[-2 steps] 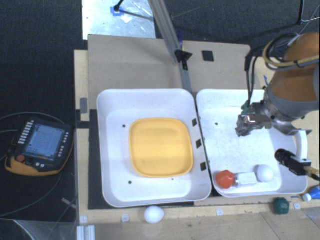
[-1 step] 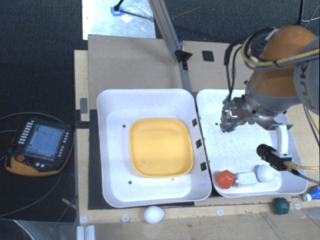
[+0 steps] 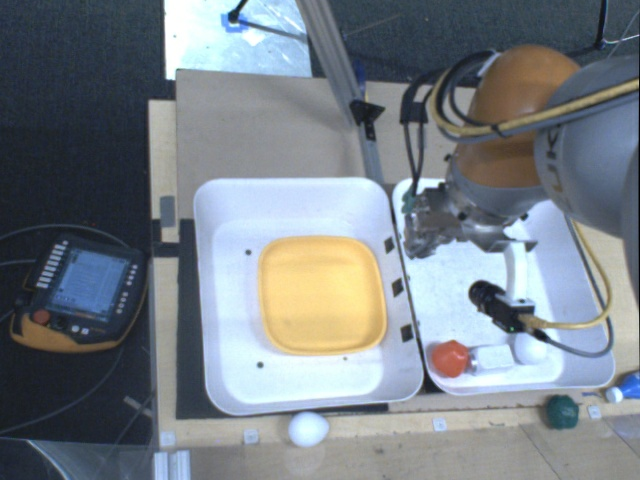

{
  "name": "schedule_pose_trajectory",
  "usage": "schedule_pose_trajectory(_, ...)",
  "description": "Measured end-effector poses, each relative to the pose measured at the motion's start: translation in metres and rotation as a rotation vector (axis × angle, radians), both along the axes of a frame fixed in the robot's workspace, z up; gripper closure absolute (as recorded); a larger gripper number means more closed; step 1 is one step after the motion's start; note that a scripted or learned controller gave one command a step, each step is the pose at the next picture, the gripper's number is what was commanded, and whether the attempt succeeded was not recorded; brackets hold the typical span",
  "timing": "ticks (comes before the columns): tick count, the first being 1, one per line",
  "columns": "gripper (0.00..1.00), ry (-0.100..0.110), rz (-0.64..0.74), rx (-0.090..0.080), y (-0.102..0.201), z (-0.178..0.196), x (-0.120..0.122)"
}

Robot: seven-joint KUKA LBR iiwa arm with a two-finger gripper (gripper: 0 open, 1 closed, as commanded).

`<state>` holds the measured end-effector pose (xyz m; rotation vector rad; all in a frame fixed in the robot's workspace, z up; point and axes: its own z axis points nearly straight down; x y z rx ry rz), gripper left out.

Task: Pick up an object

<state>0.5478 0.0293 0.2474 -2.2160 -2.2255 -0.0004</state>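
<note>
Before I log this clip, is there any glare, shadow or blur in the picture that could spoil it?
Camera view: bright glare on the floor patch at the top; the arm is soft, out of focus and blocks part of the right bin; the yellow plate in the left bin is evenly lit and sharp; the pincer reads dark.

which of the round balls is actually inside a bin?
The orange ball, at the near edge of the right bin. The white ball and green ball lie outside on the bench.
</note>
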Motion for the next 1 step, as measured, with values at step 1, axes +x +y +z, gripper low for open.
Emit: schedule_pose_trajectory(1, 1.0, 0.0, -0.001, 0.0, 0.0483, -0.0142, 0.0067)
